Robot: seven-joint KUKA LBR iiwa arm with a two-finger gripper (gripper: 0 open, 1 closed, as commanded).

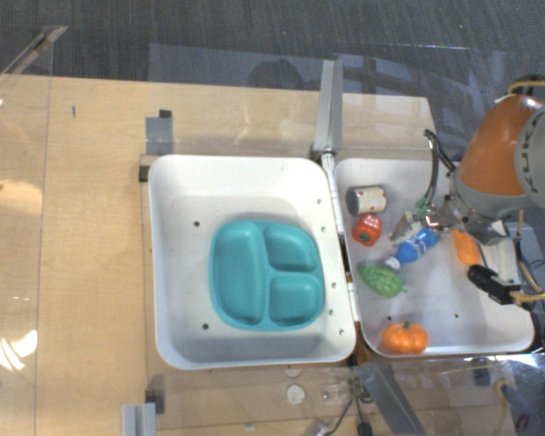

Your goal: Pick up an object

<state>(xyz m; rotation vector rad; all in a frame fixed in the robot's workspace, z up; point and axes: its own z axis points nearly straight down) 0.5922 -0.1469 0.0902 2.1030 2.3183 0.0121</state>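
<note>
Arm: reaches in from 3 o'clock, low over the right bin (pixel 490 339).
Gripper (pixel 427 218): just beside the blue bottle (pixel 414 246), at its 1 o'clock end; whether clenched or released I cannot tell, the wrist seems to hide it.
Neighbours: red object (pixel 367 231) at the bottle's 9 o'clock, green object (pixel 381 280) at 7, carrot (pixel 466 247) at 3, small pumpkin (pixel 404 337) at 6.
Left bin (pixel 173 271): holds a teal divided tray (pixel 267 273).
Advice: centre on the bottle's body, straddle across its narrow width, descend straight, close before lifting.
</note>
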